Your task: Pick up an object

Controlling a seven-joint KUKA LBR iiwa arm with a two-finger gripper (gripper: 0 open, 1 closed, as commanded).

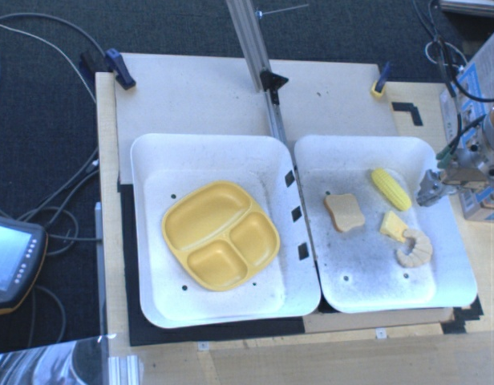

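Smooth yellow three-compartment plate [221, 235], ridged corn cob [390, 188]

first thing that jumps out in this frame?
The yellow divided plate sitting in the left bin draws the eye first. Next is the cluster of toy food in the right bin: a corn cob, a bread slice, a cheese wedge and a shrimp-like piece. The gripper sits at that bin's right rim, beside the corn.
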